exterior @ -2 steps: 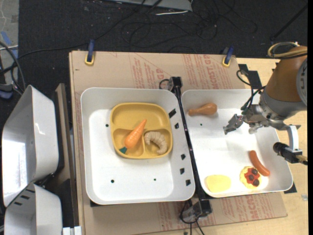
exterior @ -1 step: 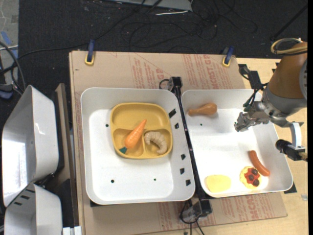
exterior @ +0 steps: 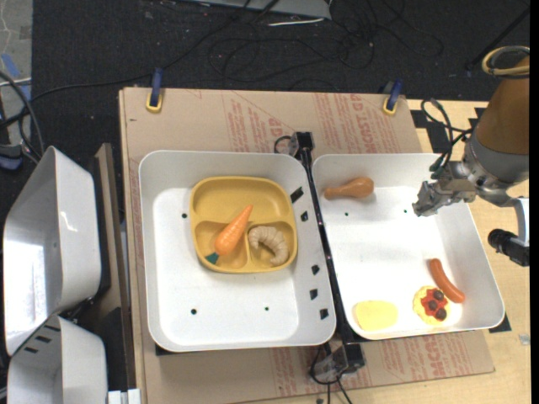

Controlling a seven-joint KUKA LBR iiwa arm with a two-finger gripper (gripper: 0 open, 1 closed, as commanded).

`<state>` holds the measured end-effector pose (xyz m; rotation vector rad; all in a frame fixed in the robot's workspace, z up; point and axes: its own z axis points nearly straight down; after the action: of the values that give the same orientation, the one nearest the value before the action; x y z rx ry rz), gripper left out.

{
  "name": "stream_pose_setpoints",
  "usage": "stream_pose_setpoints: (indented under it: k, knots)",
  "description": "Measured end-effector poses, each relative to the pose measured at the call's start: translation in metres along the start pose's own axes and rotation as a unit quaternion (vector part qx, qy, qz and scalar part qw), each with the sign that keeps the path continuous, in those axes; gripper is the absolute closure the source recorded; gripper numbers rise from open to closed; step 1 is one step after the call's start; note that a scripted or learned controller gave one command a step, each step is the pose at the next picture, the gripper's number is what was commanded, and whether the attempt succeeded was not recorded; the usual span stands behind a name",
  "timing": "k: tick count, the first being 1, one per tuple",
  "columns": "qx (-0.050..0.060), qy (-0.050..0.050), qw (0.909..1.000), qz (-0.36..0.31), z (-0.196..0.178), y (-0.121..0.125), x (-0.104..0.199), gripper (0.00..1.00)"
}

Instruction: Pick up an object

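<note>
The tool (exterior: pixel 426 202) hangs over the upper right part of the right bin (exterior: pixel 383 251), and from this slant I cannot tell how it is set; nothing shows in its grip. Nearest to it is the toy drumstick (exterior: pixel 349 189), just off to its side toward the divider between the bins. The sausage (exterior: pixel 445 280) lies well below it near the bin's lower right wall, with the small pizza piece (exterior: pixel 433 304) touching or almost touching it, and the yellow disc (exterior: pixel 375 315) further along that lower edge.

The likely trouble, as I judge it: no object sits directly under the tool, so a straight descent would meet bare bin floor. The drumstick is rounded and could roll or skid aside. The sausage sits close to the wall, which may crowd the approach
</note>
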<state>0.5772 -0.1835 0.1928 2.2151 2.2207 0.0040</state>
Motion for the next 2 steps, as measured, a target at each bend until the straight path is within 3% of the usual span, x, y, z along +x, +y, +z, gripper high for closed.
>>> stream_pose_setpoints:
  k: [1, 2]
  knots:
    - [0.0, 0.0, 1.0, -0.001, -0.054, 0.005, 0.01, 1.0]
    - [0.001, 0.0, 1.0, -0.001, -0.076, 0.006, 0.01, 1.0]
